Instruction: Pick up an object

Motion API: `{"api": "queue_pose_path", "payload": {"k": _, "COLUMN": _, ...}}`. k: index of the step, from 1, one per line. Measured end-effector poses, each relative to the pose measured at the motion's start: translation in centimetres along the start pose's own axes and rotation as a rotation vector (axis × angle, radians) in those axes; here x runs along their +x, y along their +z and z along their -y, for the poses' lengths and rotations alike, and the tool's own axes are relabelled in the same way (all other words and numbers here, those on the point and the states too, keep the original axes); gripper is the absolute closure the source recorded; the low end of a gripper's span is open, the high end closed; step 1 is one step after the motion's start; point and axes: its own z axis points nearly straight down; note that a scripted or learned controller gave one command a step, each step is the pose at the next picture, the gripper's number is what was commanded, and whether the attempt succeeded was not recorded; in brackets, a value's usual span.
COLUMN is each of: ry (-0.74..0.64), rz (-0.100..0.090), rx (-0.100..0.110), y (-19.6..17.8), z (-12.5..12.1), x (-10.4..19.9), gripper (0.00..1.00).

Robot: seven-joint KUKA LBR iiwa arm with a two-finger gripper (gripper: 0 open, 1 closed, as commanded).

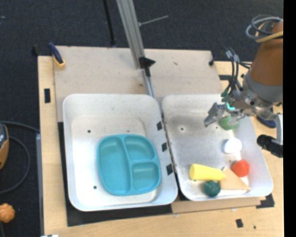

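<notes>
1. White plastic forms the two shallow bins: the left bin (74,132) and the right bin (187,117) sit side by side on the wooden surface (103,70).
2. Left bin contents: a turquoise divided tray (129,164), lying flat toward the near side.
3. Right bin contents, near-right corner: a yellow cone-like piece (205,172), a dark green object (211,188), a pale tan wedge (234,183), a red-orange ball (240,168) and a small white object (232,145). These lie close together; the white one sits a little farther back than the rest.
4. Arm and gripper: the grey arm with its orange band enters from the right, and the gripper (222,113) is low over the far-right part of the right bin. One dark finger juts to the left; whether the gripper is wide or narrow cannot be told from this view.
5. A light green object (229,123) sits right at the gripper, partly covered by it. It cannot be told whether this object is gripped or merely lies beneath.
6. Task progress, as a judgement: the approach to a candidate object appears made, but no lift is evident. A secure grasp and a clear raise out of the bin remain to be shown.
</notes>
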Motion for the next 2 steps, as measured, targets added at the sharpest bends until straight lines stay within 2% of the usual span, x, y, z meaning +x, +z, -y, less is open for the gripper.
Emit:
{"api": "queue_pose_path", "payload": {"k": 1, "ry": 0.0, "rz": 0.0, "rx": -0.001, "y": 0.0, "z": 0.0, "x": 0.0, "gripper": 0.0}}
{"api": "queue_pose_path", "payload": {"k": 2, "ry": 0.002, "rz": 0.001, "rx": 0.003, "y": 4.2, "z": -0.1, "x": -0.1, "gripper": 0.0}}
